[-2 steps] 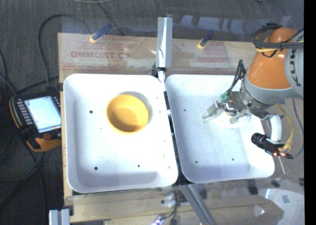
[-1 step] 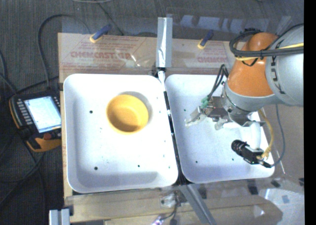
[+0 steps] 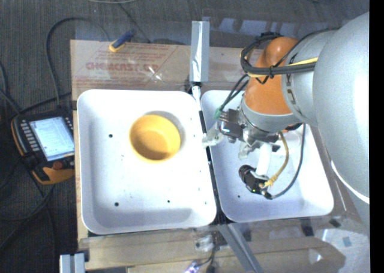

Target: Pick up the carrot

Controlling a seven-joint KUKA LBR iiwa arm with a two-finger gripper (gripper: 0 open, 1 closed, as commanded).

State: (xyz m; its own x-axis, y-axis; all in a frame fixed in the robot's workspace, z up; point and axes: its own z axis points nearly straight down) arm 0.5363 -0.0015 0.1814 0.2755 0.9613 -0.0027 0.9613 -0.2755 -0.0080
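My grey arm with its orange band reaches in from the right and hangs over the back left part of the right bin. The gripper points down below the wrist, close to the wall shared by the two bins. The wrist and its mount cover the bin floor right under the gripper, so what lies there is hidden. A black and yellow cable loops down from the wrist over the middle of the right bin.
A yellow bowl sits in the middle of the left bin. A metal post stands behind the gap between the bins. A teach pendant lies on the floor to the left of the bench.
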